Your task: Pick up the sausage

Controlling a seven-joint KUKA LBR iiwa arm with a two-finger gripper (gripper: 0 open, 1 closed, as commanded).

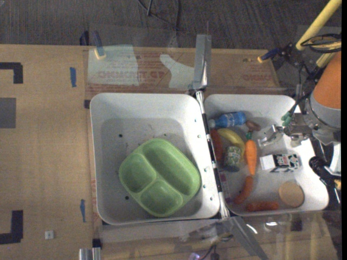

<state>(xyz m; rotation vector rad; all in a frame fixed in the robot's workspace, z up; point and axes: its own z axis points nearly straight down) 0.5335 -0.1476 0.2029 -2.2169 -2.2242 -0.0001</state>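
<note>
The gripper (pixel 269 136) hangs over the upper right part of the right bin (pixel 320 199), reaching in from the right below the arm's orange band (pixel 332 85); its metal fingers (pixel 265 140) point left and down toward the bin floor, with a visible gap between them, so it stands parted and nothing lies between the fingers; whether the tips touch the bin floor I cannot tell. Just left of the fingertips stands an upright carrot (pixel 251 156), near but apart from them; just below the gripper lies a small milk carton (pixel 281 162), also apart.

The sausage (pixel 245 189) lies in the lower middle of the right bin, slanted, just below the carrot's tip, well apart from the gripper; a second reddish sausage-like piece (pixel 262 206) lies flat beside it near the bin's front wall. A tan round disc (pixel 291 194) rests in the lower right corner; a blue bottle (pixel 227 119), a banana (pixel 232 138) and a dark green can (pixel 233 157) crowd the bin's left side.

The left bin (pixel 108 118) carries a green sectioned plate (pixel 159 176).
</note>
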